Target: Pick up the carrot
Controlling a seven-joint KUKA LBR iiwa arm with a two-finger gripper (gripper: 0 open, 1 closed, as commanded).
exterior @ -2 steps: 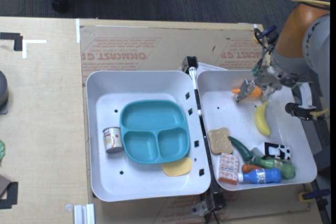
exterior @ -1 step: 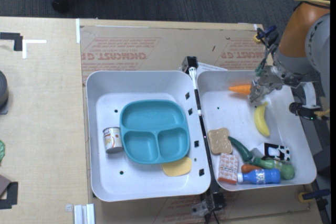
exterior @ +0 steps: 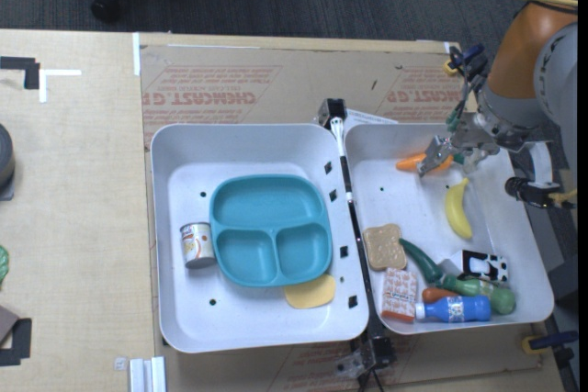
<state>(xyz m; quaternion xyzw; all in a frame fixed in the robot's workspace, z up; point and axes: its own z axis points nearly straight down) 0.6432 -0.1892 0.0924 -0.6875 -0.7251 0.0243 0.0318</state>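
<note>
End effector (exterior: 439, 153) apparently pinches the carrot (exterior: 411, 164) above the right bin (exterior: 537, 294).

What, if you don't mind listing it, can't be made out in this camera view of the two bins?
- Carrot: its right end is covered by the pincer, so whether it is gripped is unclear.
- Yellow slice: partly tucked under the teal tray.
- Can label: too small to read.
- Arm: cut off by the view's right edge.

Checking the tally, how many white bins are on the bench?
2: left bin holds the teal plate; right bin holds the carrot, beside the gripper.
</note>
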